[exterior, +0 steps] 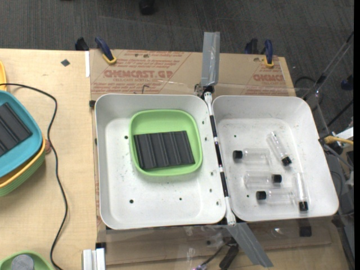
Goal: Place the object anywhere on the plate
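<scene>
**Tubes still to be picked**

Clear tubes (278, 196) with black caps lie near us in the right bin (247, 108). We think grabbing one comes first, then lifting it over the middle wall (216, 151). Our green plate (166, 117) sits in the left bin (112, 198), with bare floor around it.

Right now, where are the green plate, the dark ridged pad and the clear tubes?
Green plate (136, 129), camera view, left rim.
Dark ridged pad (163, 149), camera view, centre.
Clear tubes (275, 142), camera view, uppermost tube's body.
</scene>
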Controlling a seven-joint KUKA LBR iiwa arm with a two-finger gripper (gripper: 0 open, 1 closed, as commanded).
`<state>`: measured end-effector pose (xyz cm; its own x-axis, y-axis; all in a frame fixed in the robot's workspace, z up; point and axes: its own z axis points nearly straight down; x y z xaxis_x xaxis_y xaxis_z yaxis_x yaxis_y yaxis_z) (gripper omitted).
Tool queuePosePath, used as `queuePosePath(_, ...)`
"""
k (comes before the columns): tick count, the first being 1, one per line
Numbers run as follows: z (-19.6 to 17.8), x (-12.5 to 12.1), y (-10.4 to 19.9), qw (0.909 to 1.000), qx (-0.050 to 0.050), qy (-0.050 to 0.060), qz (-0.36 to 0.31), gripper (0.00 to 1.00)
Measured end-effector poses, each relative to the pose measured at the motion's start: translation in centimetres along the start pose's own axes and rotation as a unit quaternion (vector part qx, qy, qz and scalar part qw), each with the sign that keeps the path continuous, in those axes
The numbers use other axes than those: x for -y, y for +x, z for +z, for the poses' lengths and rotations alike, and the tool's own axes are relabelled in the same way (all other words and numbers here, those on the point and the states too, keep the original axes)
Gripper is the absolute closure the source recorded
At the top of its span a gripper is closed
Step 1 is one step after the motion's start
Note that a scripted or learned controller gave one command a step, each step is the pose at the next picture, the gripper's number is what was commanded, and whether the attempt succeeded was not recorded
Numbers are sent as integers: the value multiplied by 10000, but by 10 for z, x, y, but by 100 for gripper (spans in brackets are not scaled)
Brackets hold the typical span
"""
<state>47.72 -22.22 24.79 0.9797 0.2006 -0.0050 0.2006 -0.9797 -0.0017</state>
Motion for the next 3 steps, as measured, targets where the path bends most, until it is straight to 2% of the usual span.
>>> queuePosePath(3,2,0,0,10000,1,1,1,0)
